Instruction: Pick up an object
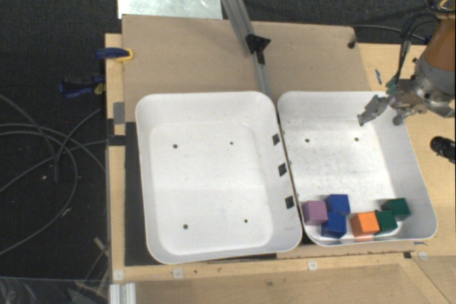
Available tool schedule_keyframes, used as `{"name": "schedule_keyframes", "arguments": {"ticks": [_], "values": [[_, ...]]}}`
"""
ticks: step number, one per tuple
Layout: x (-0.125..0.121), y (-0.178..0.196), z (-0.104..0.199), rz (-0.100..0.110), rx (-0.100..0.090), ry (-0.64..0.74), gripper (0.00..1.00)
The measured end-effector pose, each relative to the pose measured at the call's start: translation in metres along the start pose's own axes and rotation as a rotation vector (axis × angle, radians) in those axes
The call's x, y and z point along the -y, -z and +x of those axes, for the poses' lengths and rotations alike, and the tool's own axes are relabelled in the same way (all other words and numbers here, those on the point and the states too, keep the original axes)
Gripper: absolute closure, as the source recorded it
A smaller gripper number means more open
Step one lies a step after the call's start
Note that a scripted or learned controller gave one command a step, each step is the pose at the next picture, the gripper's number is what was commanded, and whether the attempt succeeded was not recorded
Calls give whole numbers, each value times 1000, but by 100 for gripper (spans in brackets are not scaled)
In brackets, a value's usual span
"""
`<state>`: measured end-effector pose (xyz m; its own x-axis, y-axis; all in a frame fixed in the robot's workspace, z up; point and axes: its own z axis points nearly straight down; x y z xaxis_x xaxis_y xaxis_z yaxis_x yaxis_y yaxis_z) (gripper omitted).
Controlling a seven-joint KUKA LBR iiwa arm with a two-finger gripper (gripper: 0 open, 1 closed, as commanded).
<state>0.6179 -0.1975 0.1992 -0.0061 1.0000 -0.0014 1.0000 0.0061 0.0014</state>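
Note:
Several small blocks lie bunched at the near edge of the right bin [342,153]: a purple block [314,211], two blue blocks [338,204] [334,225], an orange block [365,223] and two green blocks [396,208] [385,221]. My gripper [385,112] hangs over the far right corner of that bin, well above and behind the blocks. Its two fingers are spread apart with nothing between them.
The left bin [210,174] sits beside the right one, separated by a rim with black clips [282,169]. A slanted metal pole [235,3] crosses the back of the bench. Cables run behind the arm at the right.

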Motion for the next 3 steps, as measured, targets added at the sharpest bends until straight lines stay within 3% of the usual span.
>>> {"name": "schedule_keyframes", "arguments": {"ticks": [1, 2, 3], "values": [[51, -25, 18, 5, -3, -6, 0], [36, 34, 44, -7, 0, 3, 0], [96, -111, -8, 3, -1, -9, 0]]}}
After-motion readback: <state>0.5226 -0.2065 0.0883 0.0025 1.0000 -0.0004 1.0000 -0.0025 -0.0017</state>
